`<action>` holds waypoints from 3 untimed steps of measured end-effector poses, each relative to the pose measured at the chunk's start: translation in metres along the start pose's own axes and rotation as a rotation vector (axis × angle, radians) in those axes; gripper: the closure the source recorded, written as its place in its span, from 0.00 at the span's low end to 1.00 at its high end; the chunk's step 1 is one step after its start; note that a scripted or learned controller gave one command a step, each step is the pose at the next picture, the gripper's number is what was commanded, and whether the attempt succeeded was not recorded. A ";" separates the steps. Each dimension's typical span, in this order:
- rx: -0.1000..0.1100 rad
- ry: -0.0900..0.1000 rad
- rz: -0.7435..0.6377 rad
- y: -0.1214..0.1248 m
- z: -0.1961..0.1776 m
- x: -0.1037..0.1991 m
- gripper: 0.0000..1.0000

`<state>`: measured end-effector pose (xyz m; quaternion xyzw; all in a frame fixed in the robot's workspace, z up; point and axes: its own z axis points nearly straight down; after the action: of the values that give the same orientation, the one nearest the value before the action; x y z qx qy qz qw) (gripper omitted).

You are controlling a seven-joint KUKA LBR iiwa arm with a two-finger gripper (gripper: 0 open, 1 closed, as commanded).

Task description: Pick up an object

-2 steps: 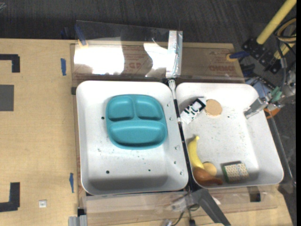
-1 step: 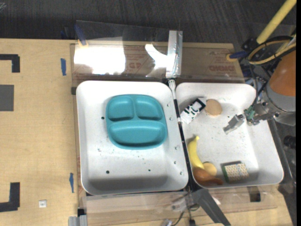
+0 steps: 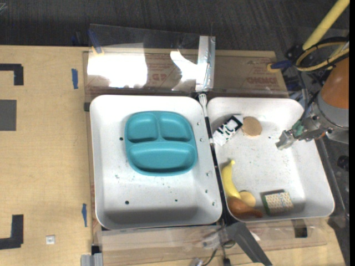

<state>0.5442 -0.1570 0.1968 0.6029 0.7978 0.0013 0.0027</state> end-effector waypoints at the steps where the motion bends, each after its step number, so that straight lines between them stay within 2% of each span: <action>1: 0.001 0.001 -0.169 -0.014 0.106 -0.008 1.00; 2: 0.003 0.003 -0.169 -0.015 0.107 -0.008 0.00; 3: -0.002 0.001 -0.015 -0.031 0.108 0.054 0.00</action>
<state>0.4998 -0.1136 0.0883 0.5969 0.8023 0.0025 0.0030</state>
